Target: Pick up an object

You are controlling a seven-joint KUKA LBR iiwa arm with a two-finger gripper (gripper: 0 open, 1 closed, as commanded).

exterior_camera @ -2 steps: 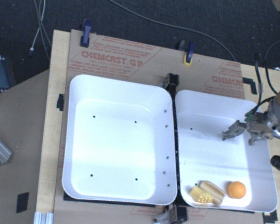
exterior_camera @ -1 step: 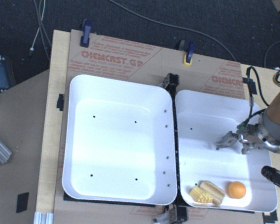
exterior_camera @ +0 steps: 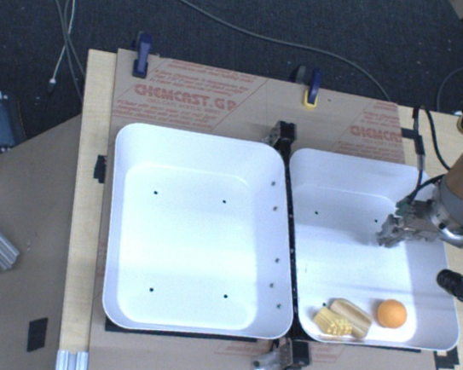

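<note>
The left bin [exterior_camera: 194, 235] lies on the bench [exterior_camera: 82, 201] with only small dark dots on its floor, which suggests it serves as a drop place rather than a source; the right bin [exterior_camera: 359, 199] touches it along the middle seam and carries all the pickable things, gathered at its near edge; a corn cob [exterior_camera: 331, 323] sits by the near-left corner, a tan roll [exterior_camera: 352, 312] touching it, and an orange ball [exterior_camera: 392, 313] just beside those toward the near-right corner. The gripper [exterior_camera: 395, 229] hangs over the bin's right half, well apart from all three; whether its pincer is open or shut I cannot tell, and nothing shows between its tips; the pick looks not yet made.
</note>
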